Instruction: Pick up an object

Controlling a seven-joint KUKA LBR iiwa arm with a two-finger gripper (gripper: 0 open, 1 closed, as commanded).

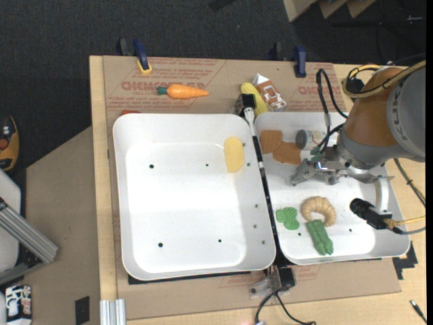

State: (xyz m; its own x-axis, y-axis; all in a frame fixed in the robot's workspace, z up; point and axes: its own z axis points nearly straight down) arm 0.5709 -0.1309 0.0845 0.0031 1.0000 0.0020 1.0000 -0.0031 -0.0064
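The worktop (pixel 101 202), a brown cardboard-covered board, is carrying two shallow white bins side by side: the left bin (pixel 135 249) and the right bin (pixel 385 246), their edges touching down the middle. Behind the bins, a toy carrot (pixel 183 92) is lying flat on the board, and a small cluster of packets (pixel 260 97) is sitting just at the bins' back corners. Blue clamps (pixel 141 54) are gripping the far edge.
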